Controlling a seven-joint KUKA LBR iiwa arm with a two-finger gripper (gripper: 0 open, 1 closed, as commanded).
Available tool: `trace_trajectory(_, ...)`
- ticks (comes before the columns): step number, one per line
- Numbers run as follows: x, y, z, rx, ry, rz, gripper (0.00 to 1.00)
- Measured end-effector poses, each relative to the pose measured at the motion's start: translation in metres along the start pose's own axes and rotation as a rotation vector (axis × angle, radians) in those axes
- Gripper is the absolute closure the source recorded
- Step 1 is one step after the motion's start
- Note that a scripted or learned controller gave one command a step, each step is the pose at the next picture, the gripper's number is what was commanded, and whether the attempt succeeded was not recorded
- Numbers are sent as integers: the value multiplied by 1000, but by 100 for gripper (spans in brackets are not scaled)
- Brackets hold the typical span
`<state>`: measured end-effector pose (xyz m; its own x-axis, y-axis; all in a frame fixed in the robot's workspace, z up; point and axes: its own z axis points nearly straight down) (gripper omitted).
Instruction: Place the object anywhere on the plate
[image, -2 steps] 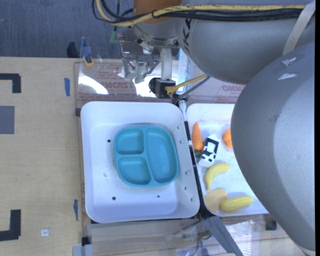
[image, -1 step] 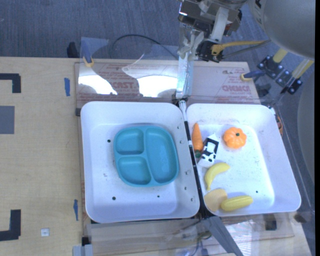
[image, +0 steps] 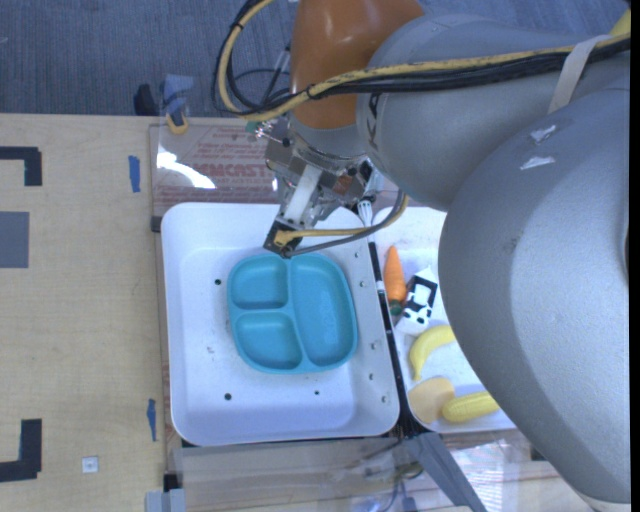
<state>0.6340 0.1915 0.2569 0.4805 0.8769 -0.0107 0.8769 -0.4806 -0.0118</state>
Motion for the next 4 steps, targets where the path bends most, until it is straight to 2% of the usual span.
trace_trajectory(1,31,20,30,-11,7,-107,100)
trace_trajectory(2,-18,24,-32,-17,8,-447,100)
trace_trajectory(3,-2,38,-88,-19,10,-501,100)
trace_trajectory(4,-2,37,-84,-14,6,-501,0)
